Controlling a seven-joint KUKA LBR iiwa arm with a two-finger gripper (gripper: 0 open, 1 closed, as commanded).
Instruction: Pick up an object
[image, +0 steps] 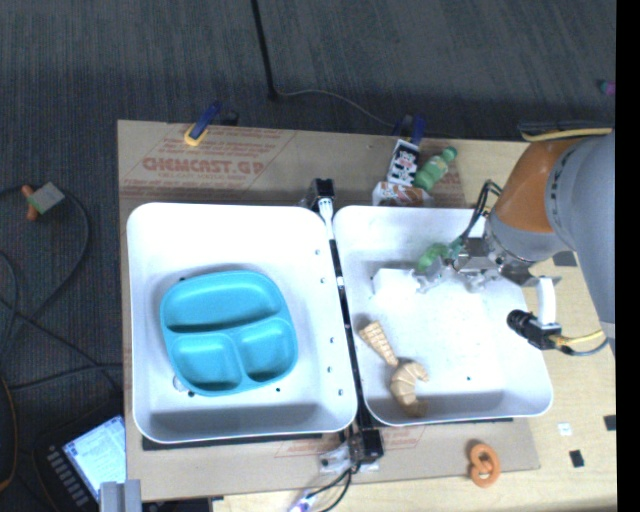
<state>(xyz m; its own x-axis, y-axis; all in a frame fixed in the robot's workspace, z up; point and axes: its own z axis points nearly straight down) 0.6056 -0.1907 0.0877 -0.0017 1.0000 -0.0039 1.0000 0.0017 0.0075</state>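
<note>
Camera view: your gripper (455, 262), fingers' state unreadable, sits over the right bin (520, 400) beside a green object (433, 257). A tan cone-shaped toy (393, 366) lies nearer you; a blue tray (228, 330) occupies the left bin (150, 400).

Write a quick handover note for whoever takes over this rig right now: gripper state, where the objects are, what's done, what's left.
Gripper: low in the right bin, upper area, beside a small green object; a grasp can't be confirmed.
Beige cone-shaped toy and tan croissant-like piece lie near the right bin's lower left.
Left bin holds a blue divided tray.
Done: arm in position.
Left: secure an object and lift it.
</note>
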